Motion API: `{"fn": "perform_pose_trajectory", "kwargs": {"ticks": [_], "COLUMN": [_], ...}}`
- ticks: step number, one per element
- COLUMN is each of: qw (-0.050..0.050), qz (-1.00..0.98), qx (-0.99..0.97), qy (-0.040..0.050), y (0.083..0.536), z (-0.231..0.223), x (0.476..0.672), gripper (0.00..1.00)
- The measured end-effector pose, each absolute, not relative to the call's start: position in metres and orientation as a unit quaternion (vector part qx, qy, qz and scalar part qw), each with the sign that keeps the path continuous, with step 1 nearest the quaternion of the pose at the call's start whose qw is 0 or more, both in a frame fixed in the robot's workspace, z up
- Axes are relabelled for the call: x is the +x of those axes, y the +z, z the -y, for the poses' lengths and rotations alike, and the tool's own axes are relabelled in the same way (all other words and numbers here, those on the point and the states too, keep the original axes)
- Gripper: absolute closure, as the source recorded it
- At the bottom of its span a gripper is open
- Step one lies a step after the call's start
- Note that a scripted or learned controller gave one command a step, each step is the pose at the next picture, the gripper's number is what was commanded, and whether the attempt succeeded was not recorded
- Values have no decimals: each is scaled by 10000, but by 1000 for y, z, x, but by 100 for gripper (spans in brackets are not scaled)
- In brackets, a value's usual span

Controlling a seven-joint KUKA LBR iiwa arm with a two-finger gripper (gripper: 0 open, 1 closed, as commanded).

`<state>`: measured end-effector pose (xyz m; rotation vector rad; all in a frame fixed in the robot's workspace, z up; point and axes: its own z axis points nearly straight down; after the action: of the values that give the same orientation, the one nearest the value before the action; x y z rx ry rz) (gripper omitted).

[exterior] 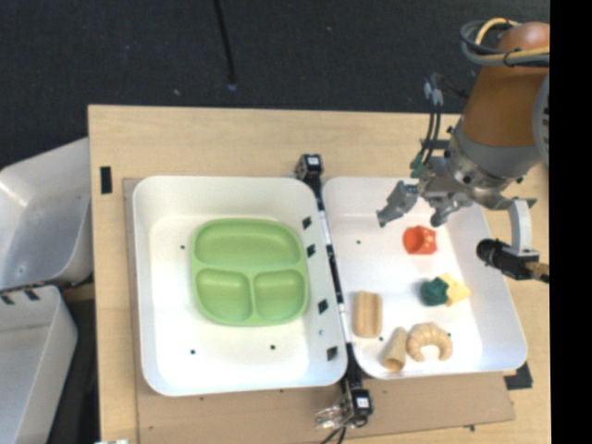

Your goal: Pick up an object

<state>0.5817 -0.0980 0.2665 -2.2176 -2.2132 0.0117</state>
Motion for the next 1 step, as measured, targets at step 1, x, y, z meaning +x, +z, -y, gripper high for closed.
{"fn": "perform_pose_trajectory", "kwargs": {"ticks": [1], "qw": [-5], "qz": [7072], "qx": [-7070], "qy": [-7], "y": [273], "z": [98], "x": [584], "gripper": [0]}}
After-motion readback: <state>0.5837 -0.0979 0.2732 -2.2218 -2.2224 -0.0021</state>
